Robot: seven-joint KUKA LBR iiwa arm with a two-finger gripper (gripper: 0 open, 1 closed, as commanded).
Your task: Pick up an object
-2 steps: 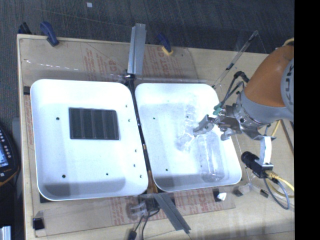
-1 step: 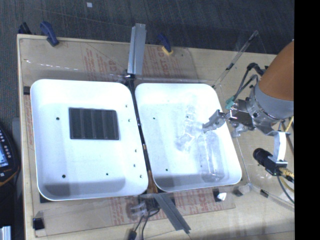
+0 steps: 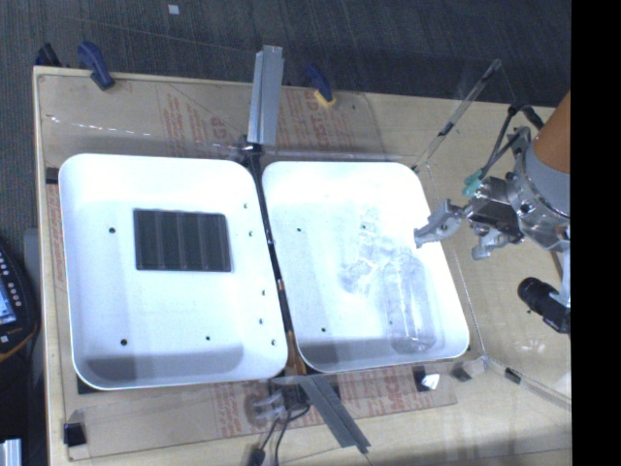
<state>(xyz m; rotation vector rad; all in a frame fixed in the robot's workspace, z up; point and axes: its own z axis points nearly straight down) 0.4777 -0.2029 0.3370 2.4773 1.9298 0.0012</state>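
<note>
I read the gripper [image 3: 454, 233] with jaws apart, nothing between them, poised over the right bin's [image 3: 320, 352] right rim. Clear plastic objects [image 3: 386, 275], bottle-like, lie inside that bin, just beside. The left bin [image 3: 87, 289] carries a dark ribbed block [image 3: 182, 240].

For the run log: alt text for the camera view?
The arm's hand hovers at the right bin's right rim, above clear plastic objects lying inside. The left bin holds a dark ribbed rectangle.
</note>
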